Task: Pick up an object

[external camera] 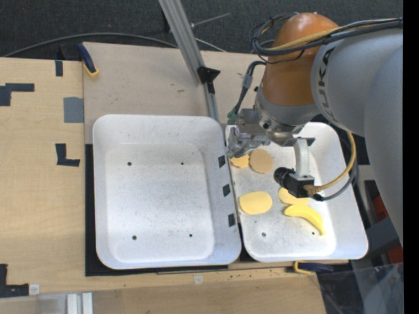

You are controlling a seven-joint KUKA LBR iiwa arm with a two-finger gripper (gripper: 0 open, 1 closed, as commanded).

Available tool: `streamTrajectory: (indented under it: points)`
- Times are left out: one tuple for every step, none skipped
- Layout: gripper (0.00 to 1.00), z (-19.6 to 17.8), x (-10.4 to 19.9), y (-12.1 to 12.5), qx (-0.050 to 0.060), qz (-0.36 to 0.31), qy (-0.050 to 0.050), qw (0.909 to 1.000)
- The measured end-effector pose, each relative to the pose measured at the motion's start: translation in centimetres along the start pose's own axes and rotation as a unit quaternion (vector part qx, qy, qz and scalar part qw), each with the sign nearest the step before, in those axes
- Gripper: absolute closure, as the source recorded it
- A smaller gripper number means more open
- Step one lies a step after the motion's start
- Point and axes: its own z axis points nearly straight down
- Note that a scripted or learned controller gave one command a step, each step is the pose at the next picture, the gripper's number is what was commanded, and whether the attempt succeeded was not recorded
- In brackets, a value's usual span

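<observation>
Left of the gripper (241,144), a matt speckled white plastic bin (157,188) sits on a pale wood-look bench (39,195).

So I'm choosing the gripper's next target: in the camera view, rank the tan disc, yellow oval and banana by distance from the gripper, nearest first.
From the gripper at the right bin's upper left:
1. Tan disc, just below and right of it.
2. Yellow oval, further down the bin's left side.
3. Banana, lower right, farthest.
</observation>
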Motion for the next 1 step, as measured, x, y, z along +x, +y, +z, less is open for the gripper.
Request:
streamTrajectory:
  points:
    - [1.0,0.16,5.5,-1.36,0.0,0.0,0.0,1.0]
